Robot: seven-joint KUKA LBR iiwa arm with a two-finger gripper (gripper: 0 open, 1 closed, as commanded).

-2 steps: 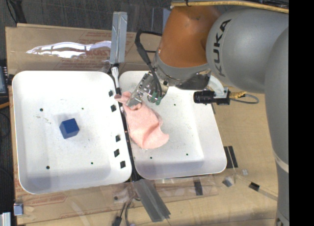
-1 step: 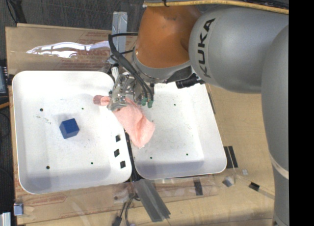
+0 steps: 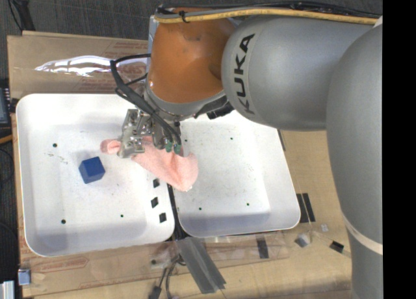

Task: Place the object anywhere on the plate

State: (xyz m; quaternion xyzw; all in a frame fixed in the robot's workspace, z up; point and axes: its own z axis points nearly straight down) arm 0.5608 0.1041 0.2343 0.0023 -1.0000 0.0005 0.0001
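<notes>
A small blue cube [image 3: 91, 169] lies on the floor of the left bin [image 3: 39, 181], left of centre. A flat pink piece [image 3: 175, 169], which I take for the plate, lies across the rim where the two bins meet, and a bit of it [image 3: 110, 144] pokes out to the left. My gripper [image 3: 138, 138] hangs low over the pink piece's left part and hides its middle. It is about a hand's width to the right of and above the cube, and the cube is not in it.
The right bin [image 3: 247, 181] adjoins the left one. The big grey arm with its orange band [image 3: 188, 57] covers the back of both bins. Black tape marks and clips sit on the cardboard bench front [image 3: 260, 247].
</notes>
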